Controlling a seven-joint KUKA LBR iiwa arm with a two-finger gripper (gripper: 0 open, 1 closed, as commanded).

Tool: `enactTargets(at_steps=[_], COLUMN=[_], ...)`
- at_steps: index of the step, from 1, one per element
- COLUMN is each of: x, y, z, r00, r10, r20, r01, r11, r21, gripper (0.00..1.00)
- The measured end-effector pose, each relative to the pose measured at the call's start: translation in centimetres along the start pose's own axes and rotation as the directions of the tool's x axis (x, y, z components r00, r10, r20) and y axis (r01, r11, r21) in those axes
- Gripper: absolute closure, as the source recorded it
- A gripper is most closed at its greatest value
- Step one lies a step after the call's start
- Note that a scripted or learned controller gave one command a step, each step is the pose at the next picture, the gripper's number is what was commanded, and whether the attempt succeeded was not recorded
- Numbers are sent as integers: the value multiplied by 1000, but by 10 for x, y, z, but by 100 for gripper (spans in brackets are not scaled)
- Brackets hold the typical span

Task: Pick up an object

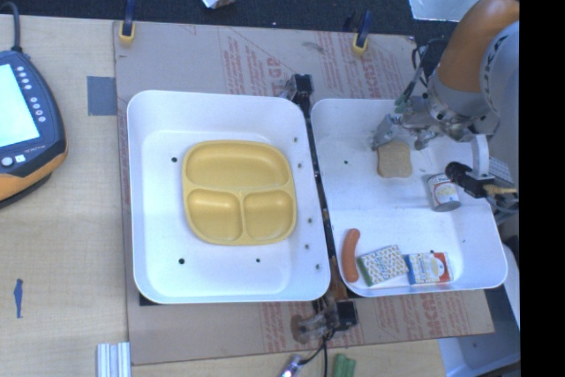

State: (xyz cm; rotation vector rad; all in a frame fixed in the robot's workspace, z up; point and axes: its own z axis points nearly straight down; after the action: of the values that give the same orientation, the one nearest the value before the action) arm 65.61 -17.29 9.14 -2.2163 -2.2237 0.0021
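My gripper [403,135] hangs over the far part of the right bin [477,274], open, its two fingers spread apart. A tan slice of bread [395,162] lies flat just below the fingertips, its top edge right at them; nothing is held between them. Further right a small silver can [443,192] lies on the bin floor. At the bin's near edge a red-orange hot dog [351,253] lies beside a small printed carton [403,266].
The left bin [150,216] holds a yellow divided plate [238,191]. A black clip [302,86] sits where the two bins meet at the back. A teach pendant [25,124] lies on the bench at far left. The arm's body [481,57] overhangs the right bin's far right corner.
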Motion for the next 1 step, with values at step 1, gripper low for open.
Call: enactTargets(at_steps=[1], x=[43], y=[-25], z=[0], r00=[1000], r10=[-3], r20=[1], r01=[3], r11=[1000], r21=[2], gripper=[0])
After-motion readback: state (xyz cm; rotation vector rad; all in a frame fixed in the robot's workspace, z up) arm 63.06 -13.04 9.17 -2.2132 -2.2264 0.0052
